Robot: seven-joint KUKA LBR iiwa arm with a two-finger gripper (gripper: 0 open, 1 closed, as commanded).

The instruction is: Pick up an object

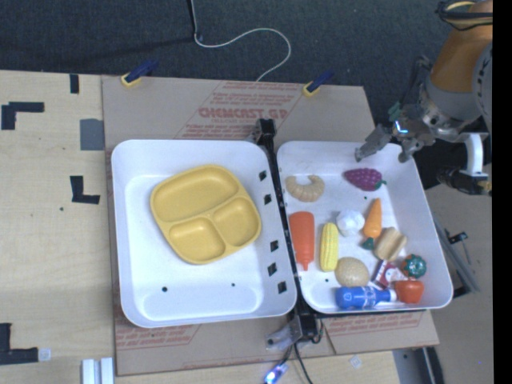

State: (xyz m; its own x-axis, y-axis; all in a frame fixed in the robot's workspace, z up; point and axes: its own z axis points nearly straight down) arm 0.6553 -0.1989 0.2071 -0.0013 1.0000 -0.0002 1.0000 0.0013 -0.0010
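My gripper [388,148] hangs over the far rim of the right bin [432,214], its two fingers spread open with nothing between them. A bunch of purple grapes [364,178] lies just in front of it on the bin floor. Further in lie a croissant [306,187], a big orange carrot [302,238], a corn cob [329,246], a small carrot [373,218], a white garlic bulb [349,223], a potato [351,272], a bread roll [390,243], a blue bottle [364,297] and a red tomato [409,291].
The left bin [132,238] holds a yellow divided plate [206,213]. A black hinge strip [274,206] runs between the bins. Both sit on a cardboard sheet [232,110], with a white cable [240,38] behind it.
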